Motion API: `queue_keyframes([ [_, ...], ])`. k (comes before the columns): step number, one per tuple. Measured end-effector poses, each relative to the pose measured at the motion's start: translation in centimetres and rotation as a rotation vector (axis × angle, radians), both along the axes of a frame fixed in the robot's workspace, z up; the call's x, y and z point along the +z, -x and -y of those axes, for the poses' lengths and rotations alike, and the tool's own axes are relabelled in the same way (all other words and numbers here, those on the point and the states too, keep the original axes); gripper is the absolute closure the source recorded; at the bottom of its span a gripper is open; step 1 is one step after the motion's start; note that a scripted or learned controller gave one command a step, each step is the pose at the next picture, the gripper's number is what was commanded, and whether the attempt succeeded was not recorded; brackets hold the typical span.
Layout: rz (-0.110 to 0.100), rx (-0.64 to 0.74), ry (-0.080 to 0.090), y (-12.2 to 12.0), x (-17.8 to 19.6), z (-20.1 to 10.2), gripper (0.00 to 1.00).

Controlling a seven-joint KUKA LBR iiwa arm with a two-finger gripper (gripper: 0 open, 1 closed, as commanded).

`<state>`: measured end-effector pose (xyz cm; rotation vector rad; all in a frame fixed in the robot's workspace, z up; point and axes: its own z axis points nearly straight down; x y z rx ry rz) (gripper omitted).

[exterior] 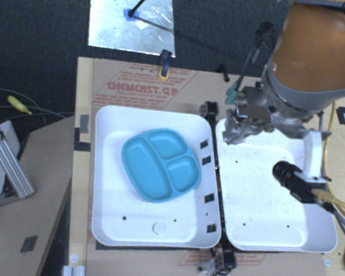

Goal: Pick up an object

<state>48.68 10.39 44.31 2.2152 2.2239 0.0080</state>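
Note:
A blue divided plate point(158, 163) lies flat in the left bin point(108, 189), slightly left of its middle and turned at an angle. My gripper point(237, 132) hangs over the far left corner of the right bin point(261, 222), close to the divider between the bins. It is to the right of the plate and apart from it. I see nothing held in it. The grey arm with its orange band point(320, 39) fills the upper right and hides the back of the right bin.
A black cylinder point(294, 178) on a white bracket point(313, 154) sticks out from the arm over the right bin. Black clips point(209, 161) line the divider. The cardboard base point(144, 84) lies under both bins, and cables point(339, 210) trail at the right.

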Motion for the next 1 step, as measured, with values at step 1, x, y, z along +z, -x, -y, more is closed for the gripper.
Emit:
queue_keyframes([
  [1,-0.007,0.000,0.002,-0.60,-4.35,-1.29,1.00],
])
